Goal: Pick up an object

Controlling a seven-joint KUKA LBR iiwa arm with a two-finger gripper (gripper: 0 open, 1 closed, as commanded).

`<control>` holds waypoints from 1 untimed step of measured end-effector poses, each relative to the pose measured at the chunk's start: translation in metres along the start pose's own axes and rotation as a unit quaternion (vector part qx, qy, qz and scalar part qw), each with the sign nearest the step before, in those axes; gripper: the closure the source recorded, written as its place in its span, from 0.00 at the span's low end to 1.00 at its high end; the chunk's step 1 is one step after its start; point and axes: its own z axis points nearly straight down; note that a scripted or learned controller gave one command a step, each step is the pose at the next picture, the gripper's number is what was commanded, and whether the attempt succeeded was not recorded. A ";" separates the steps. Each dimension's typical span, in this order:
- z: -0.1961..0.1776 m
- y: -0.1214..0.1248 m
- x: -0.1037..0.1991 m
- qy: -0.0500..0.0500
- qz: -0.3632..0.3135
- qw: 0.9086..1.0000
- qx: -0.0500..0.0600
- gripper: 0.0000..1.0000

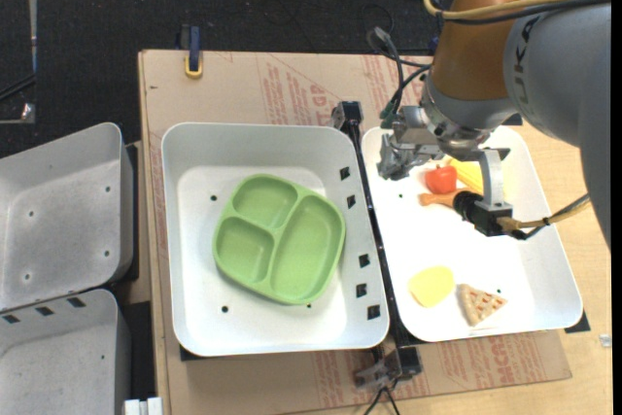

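My gripper [397, 162] hangs low over the upper left part of the right bin [549, 238], its grey fingers pointing down at the bin floor. Just to its right lie a red tomato-like toy [442, 178], a yellow piece [469, 175] and an orange carrot-like piece [435, 199]. Nothing shows between the fingers. Nearer the front of that bin sit a round yellow disc [431, 286] and a pizza-slice toy [481, 303]. A green divided plate [280, 237] lies in the left bin [194, 160].
A black cable and connector [483, 213] trail from the wrist across the right bin. Black clips [351, 115] line the divider between the bins. White bin lids [58, 209] lie at the far left beyond the cardboard base.
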 end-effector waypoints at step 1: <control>-0.007 0.006 0.051 0.001 -0.001 1.000 -0.001 1.00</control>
